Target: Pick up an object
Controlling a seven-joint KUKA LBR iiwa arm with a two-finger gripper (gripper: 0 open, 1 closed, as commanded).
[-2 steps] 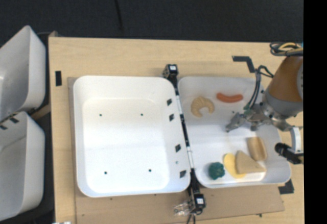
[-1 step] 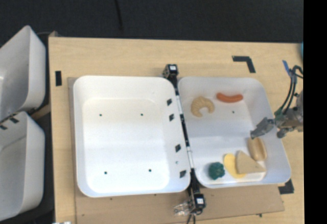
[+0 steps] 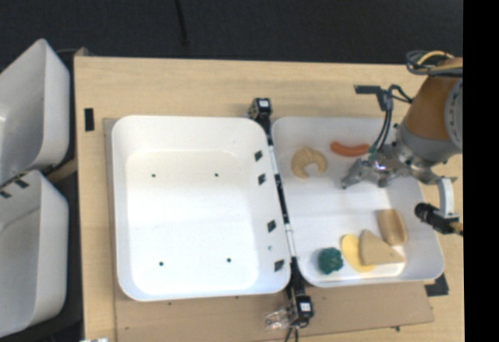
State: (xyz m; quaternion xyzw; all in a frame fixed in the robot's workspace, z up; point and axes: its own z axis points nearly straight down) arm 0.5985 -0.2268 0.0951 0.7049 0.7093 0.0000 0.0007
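The right white bin [image 3: 312, 216] holds several toy foods: a tan croissant [image 3: 309, 161], an orange-red sausage-like piece [image 3: 349, 149], a brown bread roll [image 3: 392, 226], a tan wedge on a yellow disc [image 3: 366, 251] and a dark green clump [image 3: 330, 259]. My gripper [image 3: 366, 175] hangs low over the upper right part of that bin, right of the croissant and just below the orange piece. Its fingers [image 3: 352, 177] look spread, with nothing between them.
The left white bin [image 3: 187, 204] sits beside the right one, split by a hinged divider [image 3: 277, 200]. The arm's orange band and grey wrist [image 3: 429, 122] enter from the right with cables. White shapes [image 3: 27, 177] stand off the bench at left.
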